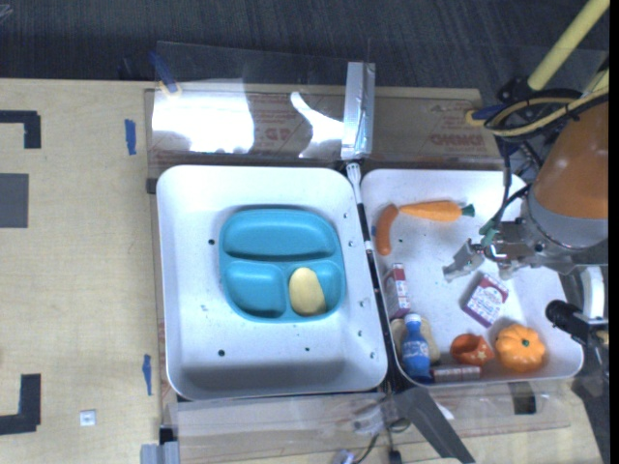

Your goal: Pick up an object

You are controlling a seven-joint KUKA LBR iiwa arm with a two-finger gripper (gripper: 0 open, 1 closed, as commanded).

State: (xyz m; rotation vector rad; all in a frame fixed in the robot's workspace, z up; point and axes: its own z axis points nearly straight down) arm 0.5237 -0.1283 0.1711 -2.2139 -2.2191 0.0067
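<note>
In the right bin (437, 259) lie a carrot (430, 211), a curved orange sausage (385, 228), a purple packet (485, 301), a small orange pumpkin (520, 348), a red tomato-like piece (469, 348), a blue bottle (416, 346) and a small red-labelled bottle (397, 286). My gripper (462, 259) hangs over the middle of this bin, just above and to the left of the purple packet and below the carrot. Its fingers look spread and nothing sits between them.
The left bin (184, 288) holds a blue divided plate (276, 245) with a yellow, lemon-like object (307, 290) in its lower right compartment. A raised divider (366, 259) separates the bins. Cables and a yellow hose (571, 37) hang at the upper right.
</note>
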